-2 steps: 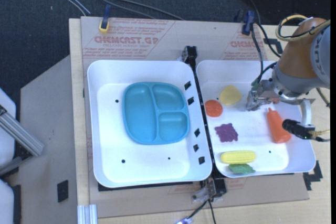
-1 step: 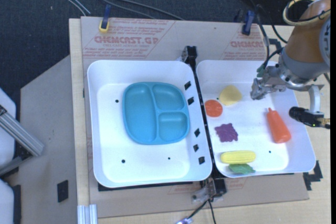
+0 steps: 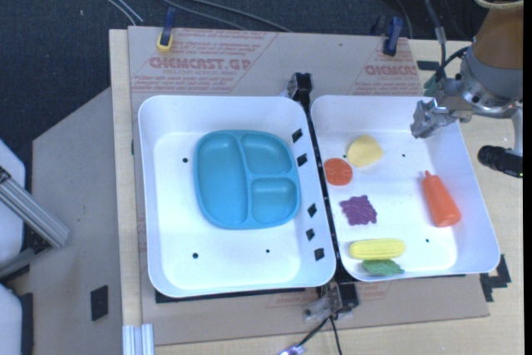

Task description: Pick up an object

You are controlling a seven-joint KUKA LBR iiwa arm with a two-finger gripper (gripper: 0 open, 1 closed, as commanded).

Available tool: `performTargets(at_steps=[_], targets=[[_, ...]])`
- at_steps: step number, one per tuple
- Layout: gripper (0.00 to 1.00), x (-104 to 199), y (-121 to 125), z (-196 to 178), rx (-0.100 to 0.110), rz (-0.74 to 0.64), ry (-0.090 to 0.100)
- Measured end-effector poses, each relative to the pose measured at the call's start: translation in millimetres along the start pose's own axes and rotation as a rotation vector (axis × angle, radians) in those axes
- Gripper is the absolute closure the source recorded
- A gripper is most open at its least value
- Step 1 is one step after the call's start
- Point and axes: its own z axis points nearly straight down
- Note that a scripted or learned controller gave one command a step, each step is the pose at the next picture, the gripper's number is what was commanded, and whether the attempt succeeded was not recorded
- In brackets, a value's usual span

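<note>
The right bin (image 3: 465,158) holds several toy foods: a pale yellow lemon (image 3: 364,151), an orange round slice (image 3: 337,171), a purple grape bunch (image 3: 359,209), an orange carrot (image 3: 440,199), a yellow corn cob (image 3: 376,248) and a green piece (image 3: 382,267) below it. My gripper (image 3: 426,119) hangs over the bin's back right part, right of the lemon and above the carrot's top end. Nothing shows between its fingers.
The left bin (image 3: 166,245) carries a blue divided plate (image 3: 247,178). A black divider with clips (image 3: 309,179) runs between the bins. Clamps (image 3: 167,37) hold the cardboard base at the back. Cables lie on the dark floor behind.
</note>
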Motion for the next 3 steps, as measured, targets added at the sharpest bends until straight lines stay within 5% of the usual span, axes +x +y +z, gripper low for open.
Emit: performTargets(at_steps=[1,3], targets=[[1.00,-8,6,-50,0.003,0.000,0.000],[1.00,101,29,-57,0.006,-0.004,0.002]])
